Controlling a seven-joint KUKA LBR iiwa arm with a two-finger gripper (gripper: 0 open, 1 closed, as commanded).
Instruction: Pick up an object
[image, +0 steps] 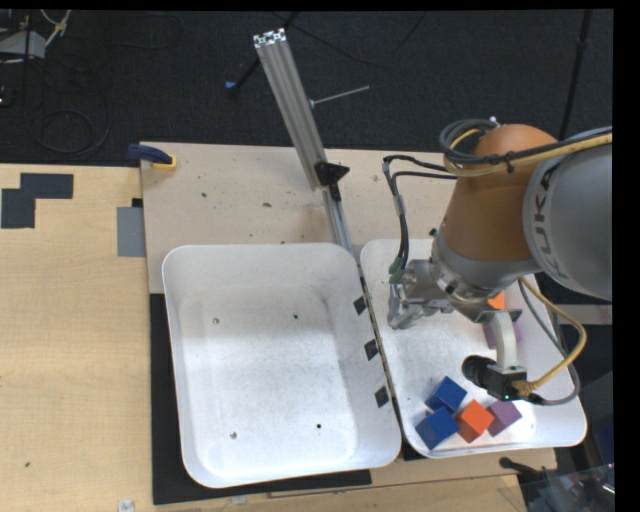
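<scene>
Camera view: left bin (200, 300) sits on the surface. Over the right bin (560, 425), the gripper (405, 305) hangs low; whether its fingers are spread, I cannot tell. Blue blocks (440, 410), orange block (475, 420) and purple block (505, 413) cluster at the near edge.

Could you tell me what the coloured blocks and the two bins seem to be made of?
The blue blocks, orange block and purple block look like matte foam or painted wood: flat colour, crisp edges, no shine. Which one, the view leaves open. The left bin and right bin look like thin moulded white plastic, with rounded corners and a faintly speckled, dull surface.
</scene>
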